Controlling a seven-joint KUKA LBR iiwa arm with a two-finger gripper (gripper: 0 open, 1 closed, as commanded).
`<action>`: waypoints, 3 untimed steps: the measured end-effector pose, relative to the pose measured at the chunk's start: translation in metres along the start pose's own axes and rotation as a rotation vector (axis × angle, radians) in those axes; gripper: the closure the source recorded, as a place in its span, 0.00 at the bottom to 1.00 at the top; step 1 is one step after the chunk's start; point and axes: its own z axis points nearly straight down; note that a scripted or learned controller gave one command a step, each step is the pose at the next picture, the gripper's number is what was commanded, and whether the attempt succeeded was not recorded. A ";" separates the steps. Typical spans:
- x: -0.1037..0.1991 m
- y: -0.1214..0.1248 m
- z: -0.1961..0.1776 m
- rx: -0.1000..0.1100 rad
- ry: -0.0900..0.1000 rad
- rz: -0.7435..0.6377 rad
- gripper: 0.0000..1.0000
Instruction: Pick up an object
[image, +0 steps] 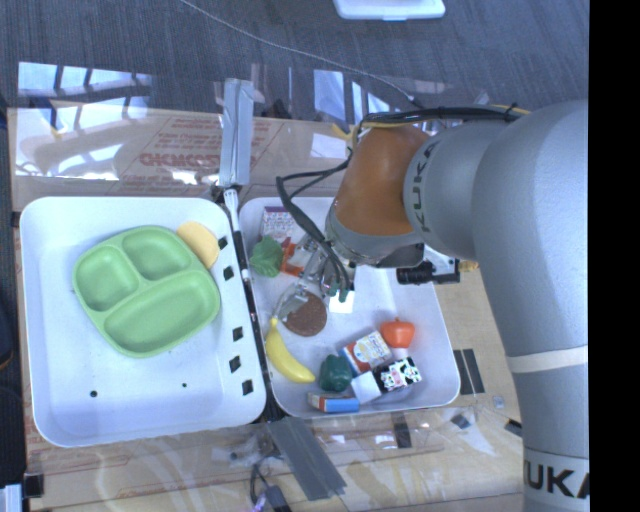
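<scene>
Arm: grey KUKA arm (510, 230) looms closest to the lens, coming in from the right, its orange band (375, 185) hanging over the right bin.
End effector: the end effector (312, 285) sits low in the right bin (440, 330), its metal tips pointing down and to the left; from where I stand I cannot tell whether it is spread or closed, and nothing is plainly caught in it.
Nearest thing: brown round disc (305, 317) lies directly below the tips, looking to be touching or just under them; I judge it the likeliest pick.
Close by: green broccoli piece (266, 257) up and to the left of the tips; banana (287, 358) below-left, its long axis running down along the bin's left wall.
Farther out in the right bin: dark green lump (336, 373), small carton (368, 350), orange tomato-like piece (398, 333), black-and-white carton (398, 377), and a flat blue-ended packet (333, 403) by the near wall.
Left bin: left bin (60, 390) carries a green divided plate (147, 290) with nothing in its compartments; a yellow piece (199, 241) rests at its upper right edge.
</scene>
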 end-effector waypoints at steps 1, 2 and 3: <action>0.058 -0.027 -0.001 0.000 -0.001 0.097 0.00; 0.056 -0.025 -0.012 -0.001 -0.006 0.090 1.00; 0.097 0.081 -0.103 -0.005 -0.004 0.111 1.00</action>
